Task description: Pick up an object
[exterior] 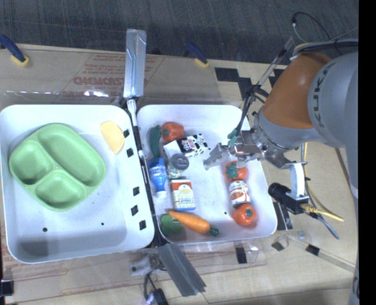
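Observation:
My gripper (230, 152) hangs over the right part of the right bin (208, 114). Just below it lies a small red tomato with a green top (234, 171), close to the gripper; nothing visibly sits in its grasp. Further down that side lie a red-labelled jar (239, 192) and an orange-red tomato (245, 215). Left of the gripper are a black-and-white patterned item (193, 145), a white box (173, 150) and a grey round cap (180, 163). A red pepper (172, 131) lies at the bin's back.
The right bin also holds a blue bottle (157, 174), a red-and-white carton (183, 194), a carrot (191, 222) and a dark green piece (155, 138). The left bin (80, 234) bears a green divided plate (56, 165) and a yellow piece (112, 136).

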Tool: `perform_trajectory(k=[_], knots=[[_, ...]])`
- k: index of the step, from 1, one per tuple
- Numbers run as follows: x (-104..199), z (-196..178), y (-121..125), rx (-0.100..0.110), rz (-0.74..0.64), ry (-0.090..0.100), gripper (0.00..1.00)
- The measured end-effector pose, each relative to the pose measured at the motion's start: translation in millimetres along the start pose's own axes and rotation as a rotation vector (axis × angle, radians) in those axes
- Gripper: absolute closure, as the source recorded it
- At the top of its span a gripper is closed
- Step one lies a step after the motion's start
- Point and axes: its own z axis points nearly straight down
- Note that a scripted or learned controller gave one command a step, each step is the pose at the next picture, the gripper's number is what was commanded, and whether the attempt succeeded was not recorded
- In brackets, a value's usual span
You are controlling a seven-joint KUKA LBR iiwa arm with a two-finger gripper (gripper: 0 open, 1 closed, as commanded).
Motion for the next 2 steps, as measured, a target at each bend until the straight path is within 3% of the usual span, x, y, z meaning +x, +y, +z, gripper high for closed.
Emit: perform_trajectory(k=[1,2], knots=[[56.9,109.4,1.3,-0.002,-0.286,-0.001,0.0],[56.6,102.1,0.8,0.003,-0.29,0.0,1.0]])
